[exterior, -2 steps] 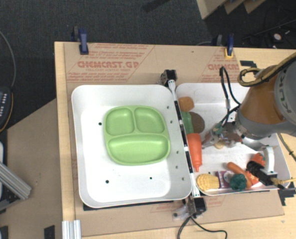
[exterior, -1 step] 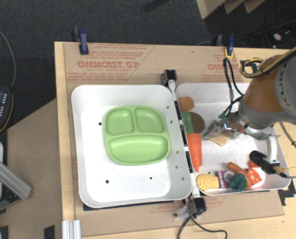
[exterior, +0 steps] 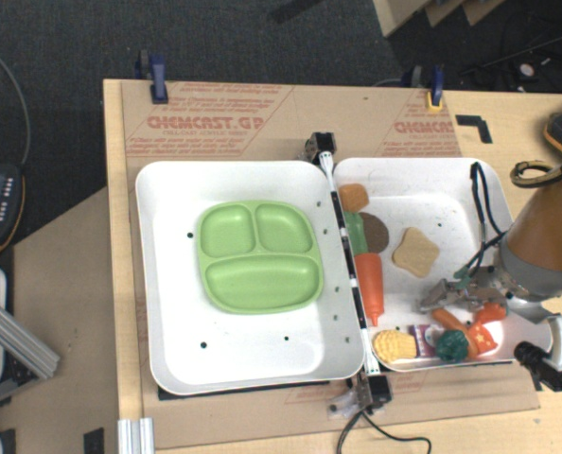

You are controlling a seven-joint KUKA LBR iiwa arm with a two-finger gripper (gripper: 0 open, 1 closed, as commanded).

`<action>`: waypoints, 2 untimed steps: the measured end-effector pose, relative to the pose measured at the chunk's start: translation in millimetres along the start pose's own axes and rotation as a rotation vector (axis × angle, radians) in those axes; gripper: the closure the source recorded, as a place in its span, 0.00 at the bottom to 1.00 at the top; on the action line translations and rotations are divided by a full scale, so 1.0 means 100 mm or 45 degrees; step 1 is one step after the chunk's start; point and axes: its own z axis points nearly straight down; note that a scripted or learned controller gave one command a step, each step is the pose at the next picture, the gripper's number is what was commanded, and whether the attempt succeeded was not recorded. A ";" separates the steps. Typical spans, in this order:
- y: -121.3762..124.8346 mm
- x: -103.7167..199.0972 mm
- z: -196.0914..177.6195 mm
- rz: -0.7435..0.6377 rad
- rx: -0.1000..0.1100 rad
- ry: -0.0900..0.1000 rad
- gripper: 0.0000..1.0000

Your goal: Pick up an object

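My gripper (exterior: 444, 297) is low in the right bin (exterior: 404, 180), near its right side, on the arm (exterior: 544, 239) that comes in from the right. It hangs just above a small orange piece (exterior: 447, 318) and a red piece (exterior: 487, 322). A slice of toast (exterior: 415, 252) lies up and to the left of it, apart from it. Along the bin's left wall lie a carrot (exterior: 370, 286), a green piece (exterior: 356, 232), a brown disc (exterior: 374, 234) and an orange bun (exterior: 354, 197). Corn (exterior: 393, 345) and broccoli (exterior: 451, 346) sit at the front edge.
The left bin (exterior: 167, 282) holds a green divided plate (exterior: 259, 256). A purple packet (exterior: 423, 338) lies between the corn and the broccoli. A black cable (exterior: 477, 197) loops over the right bin's far right rim. Bare white floor shows in the back middle of the right bin.
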 end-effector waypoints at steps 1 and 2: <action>0.04 0.02 -0.10 -0.005 -0.012 -0.010 1.00; 0.05 -0.04 -1.11 -0.006 -0.023 -0.015 1.00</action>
